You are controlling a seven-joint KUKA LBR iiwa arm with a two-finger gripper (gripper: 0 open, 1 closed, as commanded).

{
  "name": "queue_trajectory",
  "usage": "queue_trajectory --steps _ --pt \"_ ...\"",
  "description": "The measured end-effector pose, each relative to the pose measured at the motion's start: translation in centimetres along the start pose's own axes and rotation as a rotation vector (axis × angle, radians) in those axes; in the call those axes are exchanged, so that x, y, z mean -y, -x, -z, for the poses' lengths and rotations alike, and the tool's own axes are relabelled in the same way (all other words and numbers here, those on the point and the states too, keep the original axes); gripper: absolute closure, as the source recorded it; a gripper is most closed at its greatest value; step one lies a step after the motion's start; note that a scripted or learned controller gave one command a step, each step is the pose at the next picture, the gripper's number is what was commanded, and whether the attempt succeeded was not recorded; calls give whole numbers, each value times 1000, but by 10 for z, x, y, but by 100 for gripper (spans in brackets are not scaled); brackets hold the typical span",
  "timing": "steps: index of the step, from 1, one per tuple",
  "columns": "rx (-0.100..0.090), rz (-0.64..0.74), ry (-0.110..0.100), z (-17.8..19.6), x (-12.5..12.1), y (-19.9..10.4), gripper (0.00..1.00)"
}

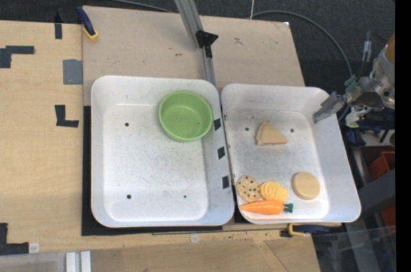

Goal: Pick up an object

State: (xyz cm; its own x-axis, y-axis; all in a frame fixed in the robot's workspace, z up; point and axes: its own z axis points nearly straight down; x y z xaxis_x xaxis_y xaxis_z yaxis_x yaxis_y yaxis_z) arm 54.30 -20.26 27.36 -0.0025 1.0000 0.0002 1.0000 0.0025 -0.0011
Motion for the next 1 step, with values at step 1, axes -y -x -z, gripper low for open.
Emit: queue_trajectory --steps 1 --pt "0 0 0 0 0 0 0"
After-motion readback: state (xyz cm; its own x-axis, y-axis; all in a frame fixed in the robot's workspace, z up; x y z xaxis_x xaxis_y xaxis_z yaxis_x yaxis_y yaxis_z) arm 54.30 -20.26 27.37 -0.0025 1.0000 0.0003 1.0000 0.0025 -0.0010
